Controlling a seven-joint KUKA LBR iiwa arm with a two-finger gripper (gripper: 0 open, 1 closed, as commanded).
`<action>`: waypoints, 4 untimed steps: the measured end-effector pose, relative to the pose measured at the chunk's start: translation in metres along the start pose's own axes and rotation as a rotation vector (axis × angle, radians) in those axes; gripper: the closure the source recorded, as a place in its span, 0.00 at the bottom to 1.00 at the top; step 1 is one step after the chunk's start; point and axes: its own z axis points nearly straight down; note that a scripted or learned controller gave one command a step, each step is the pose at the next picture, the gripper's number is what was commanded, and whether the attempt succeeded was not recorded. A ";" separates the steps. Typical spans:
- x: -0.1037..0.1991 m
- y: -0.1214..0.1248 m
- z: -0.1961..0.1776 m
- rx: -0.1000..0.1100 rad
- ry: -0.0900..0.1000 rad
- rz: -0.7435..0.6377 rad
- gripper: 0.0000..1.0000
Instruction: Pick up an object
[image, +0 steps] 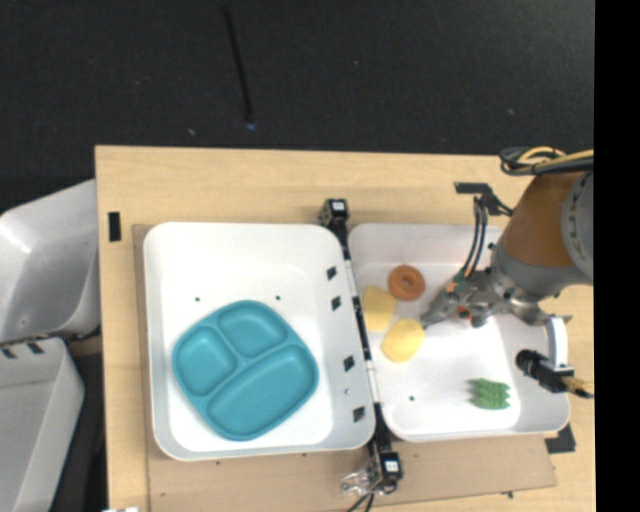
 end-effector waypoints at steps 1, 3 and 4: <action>-0.001 0.000 0.018 -0.004 -0.001 0.003 0.00; -0.008 -0.001 -0.058 -0.011 -0.002 0.007 1.00; -0.009 0.000 -0.085 -0.010 -0.001 0.002 1.00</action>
